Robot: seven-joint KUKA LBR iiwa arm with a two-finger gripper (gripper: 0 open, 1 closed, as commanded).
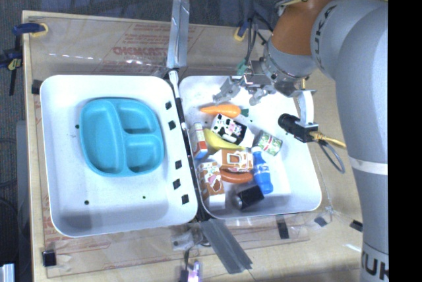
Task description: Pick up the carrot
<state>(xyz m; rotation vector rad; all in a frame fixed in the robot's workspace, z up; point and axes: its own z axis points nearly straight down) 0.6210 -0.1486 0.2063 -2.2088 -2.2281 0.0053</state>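
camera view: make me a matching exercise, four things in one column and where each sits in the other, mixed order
Things:
1. carrot
2. blue tray
3. black box
4. gripper

Places:
A. in the left bin
B. near the front edge of the right bin
C. above the back of the right bin, just over the carrot
D. at the back of the right bin's pile, lying crosswise

Pairs: 1-D, 2-A, 3-B, 4-C
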